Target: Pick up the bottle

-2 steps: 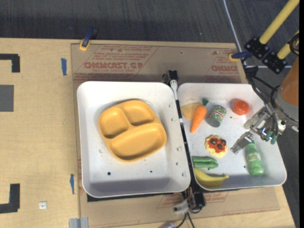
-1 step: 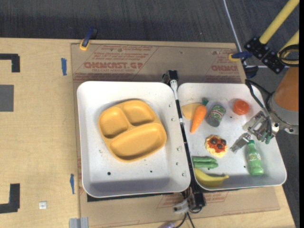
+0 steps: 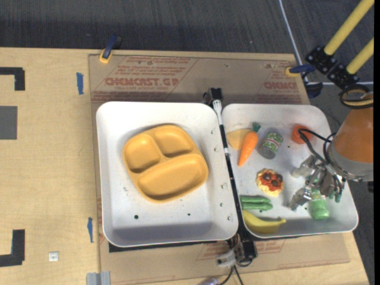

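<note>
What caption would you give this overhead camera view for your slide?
Gripper low in the right bin over a green object; yellow divided plate in the left bin.

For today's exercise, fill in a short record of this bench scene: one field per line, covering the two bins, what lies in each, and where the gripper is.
left bin: yellow divided plate
right bin: carrot, green-labelled can, pizza slice toy, green beans, banana, orange item, green bottle
gripper: over the right bin's near right part, just above and beside the green bottle
grasp: unclear from this view
arm: enters from the right, orange band visible
</note>
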Motion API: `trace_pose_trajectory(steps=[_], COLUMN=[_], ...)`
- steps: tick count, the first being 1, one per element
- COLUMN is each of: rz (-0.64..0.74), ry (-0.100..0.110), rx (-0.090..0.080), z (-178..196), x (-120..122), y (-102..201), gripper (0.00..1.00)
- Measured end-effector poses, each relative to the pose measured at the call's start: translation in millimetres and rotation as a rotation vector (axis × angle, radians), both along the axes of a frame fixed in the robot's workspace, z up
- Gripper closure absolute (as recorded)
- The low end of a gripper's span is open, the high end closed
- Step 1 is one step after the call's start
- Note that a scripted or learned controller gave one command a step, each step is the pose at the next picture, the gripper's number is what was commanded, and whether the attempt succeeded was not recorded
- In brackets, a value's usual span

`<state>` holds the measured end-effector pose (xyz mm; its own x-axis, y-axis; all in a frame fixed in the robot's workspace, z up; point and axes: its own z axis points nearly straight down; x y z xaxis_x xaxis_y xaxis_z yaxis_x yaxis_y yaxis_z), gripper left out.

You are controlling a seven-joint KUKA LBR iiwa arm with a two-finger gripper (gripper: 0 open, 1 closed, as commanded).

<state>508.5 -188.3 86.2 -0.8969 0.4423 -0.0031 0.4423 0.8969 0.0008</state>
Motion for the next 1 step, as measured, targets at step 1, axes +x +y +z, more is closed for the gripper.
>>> trace_pose_trajectory(steps=[1], rz=[-0.065], ry=[-0.005], rx=[0.001], z=[0.5], x=[-26.9], y=[68.5], gripper=[0.00])
